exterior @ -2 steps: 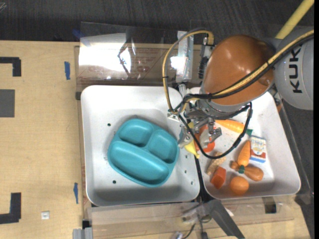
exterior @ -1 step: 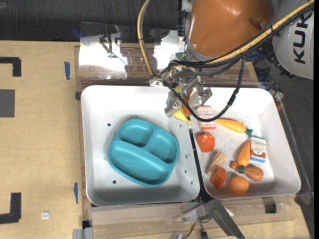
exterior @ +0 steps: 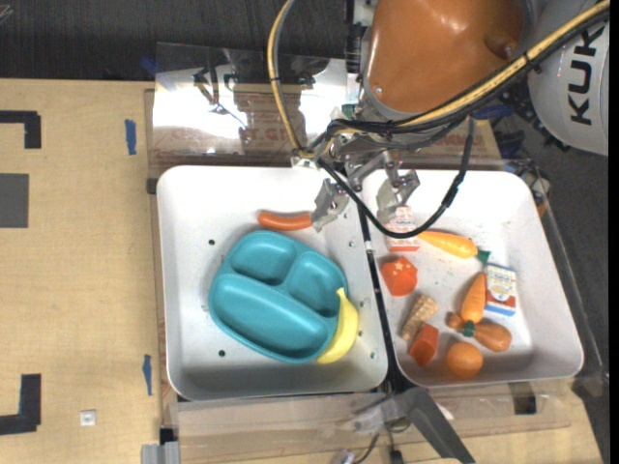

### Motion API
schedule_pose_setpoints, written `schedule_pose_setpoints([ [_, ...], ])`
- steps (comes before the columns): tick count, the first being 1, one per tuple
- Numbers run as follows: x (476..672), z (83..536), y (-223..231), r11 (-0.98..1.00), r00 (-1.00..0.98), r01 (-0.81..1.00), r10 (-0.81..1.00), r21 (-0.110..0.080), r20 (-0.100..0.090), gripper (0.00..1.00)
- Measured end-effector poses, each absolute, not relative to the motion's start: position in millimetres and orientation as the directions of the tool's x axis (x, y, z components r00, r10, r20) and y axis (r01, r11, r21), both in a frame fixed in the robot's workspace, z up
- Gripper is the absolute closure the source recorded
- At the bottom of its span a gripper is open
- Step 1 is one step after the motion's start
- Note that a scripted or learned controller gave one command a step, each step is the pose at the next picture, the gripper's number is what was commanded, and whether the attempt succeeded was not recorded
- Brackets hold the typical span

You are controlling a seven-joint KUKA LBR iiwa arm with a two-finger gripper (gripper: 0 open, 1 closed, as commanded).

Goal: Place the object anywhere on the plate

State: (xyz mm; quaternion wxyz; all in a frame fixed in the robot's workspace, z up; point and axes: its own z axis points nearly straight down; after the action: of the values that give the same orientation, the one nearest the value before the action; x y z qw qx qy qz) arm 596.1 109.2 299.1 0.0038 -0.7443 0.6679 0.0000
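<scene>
"KU" is readable on the arm (exterior: 580, 75) at upper right; gripper (exterior: 366, 199) fingers are spread, nothing is held, above the plate (exterior: 276, 298)

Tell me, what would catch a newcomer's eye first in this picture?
Probably the bright turquoise plate with its compartments, lying in the left bin, with a yellow banana at its right edge and an orange sausage just above it. Next comes the big orange-banded arm hanging over the bins, its pincer spread open above the divide. The right bin holds a scatter of toy food, mostly orange and red.
</scene>
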Motion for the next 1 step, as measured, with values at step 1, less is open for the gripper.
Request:
schedule_pose_setpoints([
  [1,517.4,291.8,106.5,-0.256,0.256,-0.967,-0.967,-0.005,-0.003,0.00],
])
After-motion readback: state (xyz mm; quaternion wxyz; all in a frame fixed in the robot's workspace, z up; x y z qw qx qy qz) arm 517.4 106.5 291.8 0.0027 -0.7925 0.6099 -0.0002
